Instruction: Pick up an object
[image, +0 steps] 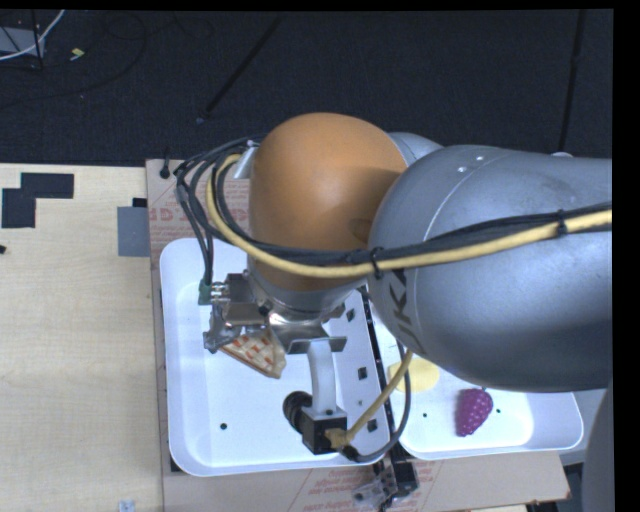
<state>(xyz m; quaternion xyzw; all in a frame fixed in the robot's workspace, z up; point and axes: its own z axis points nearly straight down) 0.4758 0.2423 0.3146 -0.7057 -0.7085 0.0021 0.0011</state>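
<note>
Gripper (240, 335) state I can't tell, it's right over the waffle-patterned wedge (255, 352), so lift slow and straight.

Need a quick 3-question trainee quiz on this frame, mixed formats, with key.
1. True or false: the purple berry lies in the left bin.
2. Which thing sits just under the arm's wrist in the left bin? A) a waffle-patterned wedge B) a blue cup C) a green ball
3. Fill in: the yellow item half hidden by the arm lies in the ____ bin.

Key: 1 false, it is in the right bin. 2 A, the wedge. 3 right.
</note>
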